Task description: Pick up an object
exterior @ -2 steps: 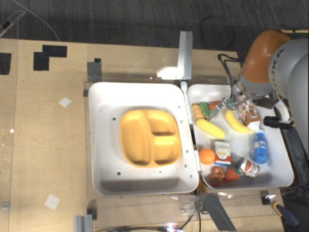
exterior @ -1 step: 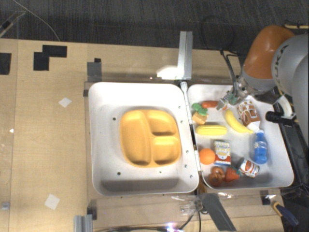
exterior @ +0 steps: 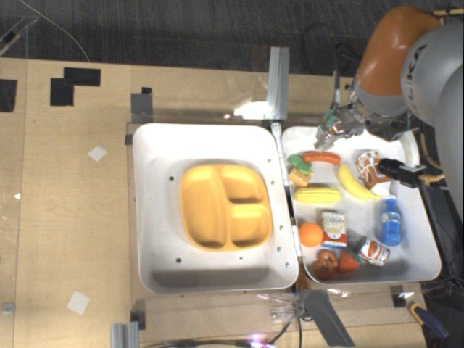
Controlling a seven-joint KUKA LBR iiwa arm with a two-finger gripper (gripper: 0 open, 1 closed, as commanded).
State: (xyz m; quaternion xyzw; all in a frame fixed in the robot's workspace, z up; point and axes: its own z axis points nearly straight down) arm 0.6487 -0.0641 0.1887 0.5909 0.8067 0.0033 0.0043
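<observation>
Right bin (exterior: 424, 227) crowded, fingers (exterior: 335, 127) at rim

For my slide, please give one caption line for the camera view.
Robot arm hangs above the right bin of toy food; a yellow tray sits in the left bin.

grey arm (exterior: 438, 56) with orange band, black lettering.
</observation>
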